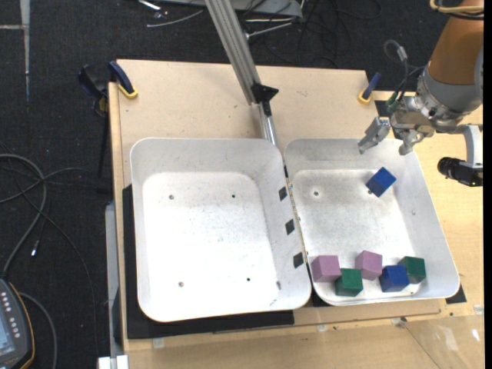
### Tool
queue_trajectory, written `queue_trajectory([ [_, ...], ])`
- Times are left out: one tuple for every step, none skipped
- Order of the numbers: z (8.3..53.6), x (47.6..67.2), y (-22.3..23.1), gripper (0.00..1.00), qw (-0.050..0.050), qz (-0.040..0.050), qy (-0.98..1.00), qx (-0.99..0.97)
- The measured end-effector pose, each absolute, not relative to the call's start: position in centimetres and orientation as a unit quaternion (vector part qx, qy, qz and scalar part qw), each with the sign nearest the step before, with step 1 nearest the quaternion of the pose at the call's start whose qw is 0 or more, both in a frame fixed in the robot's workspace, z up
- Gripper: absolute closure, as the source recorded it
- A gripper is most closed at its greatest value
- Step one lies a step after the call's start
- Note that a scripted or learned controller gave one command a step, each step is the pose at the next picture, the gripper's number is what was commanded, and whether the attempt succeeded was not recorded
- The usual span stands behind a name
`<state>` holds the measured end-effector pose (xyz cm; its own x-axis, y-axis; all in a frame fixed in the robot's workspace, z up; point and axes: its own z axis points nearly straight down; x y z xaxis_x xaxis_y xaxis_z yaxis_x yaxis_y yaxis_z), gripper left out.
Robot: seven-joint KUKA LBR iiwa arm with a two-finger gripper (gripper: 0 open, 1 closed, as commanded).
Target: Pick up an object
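My gripper (390,140) hangs open above the far edge of the right bin (361,229), its two fingers spread apart with nothing between them. A blue cube (380,181) lies on the bin floor just in front of and below the gripper, apart from it. Along the bin's near edge sit two purple cubes (326,267) (369,263), two green cubes (350,282) (414,268) and another blue cube (393,277).
The left bin (204,221) lies beside the right one, with a raised divider between them. A metal pole (238,44) slants across the bench's far side. Clamps sit at the bench's back corners (123,79) (369,88).
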<state>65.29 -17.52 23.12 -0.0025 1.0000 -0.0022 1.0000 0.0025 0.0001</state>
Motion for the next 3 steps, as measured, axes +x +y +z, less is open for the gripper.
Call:
queue_trajectory([
  [12.6, 64.6, -20.8, 0.0, 0.007, 0.0027, 0.708, 0.706],
  [12.0, 66.0, -21.5, 0.0, 0.011, 0.0049, 0.708, 0.706],
  [11.9, 66.0, -21.6, 0.0, 0.012, 0.0049, 0.708, 0.706],
])
